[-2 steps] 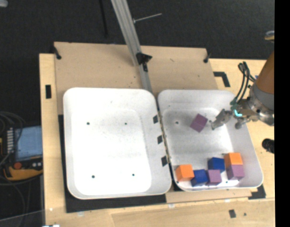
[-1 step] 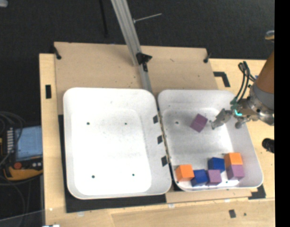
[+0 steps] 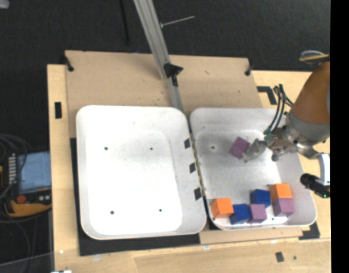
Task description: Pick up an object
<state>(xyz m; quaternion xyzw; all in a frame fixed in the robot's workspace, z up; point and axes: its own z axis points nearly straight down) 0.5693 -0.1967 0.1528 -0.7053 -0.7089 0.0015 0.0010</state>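
Camera view: the worktop (image 3: 58, 152) carries two shallow white bins side by side, and the left bin (image 3: 134, 169) sits at the centre-left of the frame. The right bin (image 3: 220, 129) holds all the blocks. A single purple block (image 3: 240, 148) lies apart from the others in the upper middle of that bin, with bare floor on its left and lower sides, which makes it the most accessible candidate for a pick. The remaining blocks are bunched along the lower edge of the bin: an orange block (image 3: 223, 207), a blue block (image 3: 240, 214), a second purple block (image 3: 258, 212), another blue block (image 3: 260, 197), and an orange block stacked on a purple one (image 3: 283, 198) at the lower right. These crowd each other and the bin wall, leaving little room for fingers. The arm enters from the right of the frame, and the jaws (image 3: 255, 151) sit low just beside the lone purple block on its right, apparently touching or nearly so. Whether the jaws stand apart or together cannot be told at this resolution, and no block is visibly between them. In my judgement the approach to the lone block is under way and the lift is not yet done.
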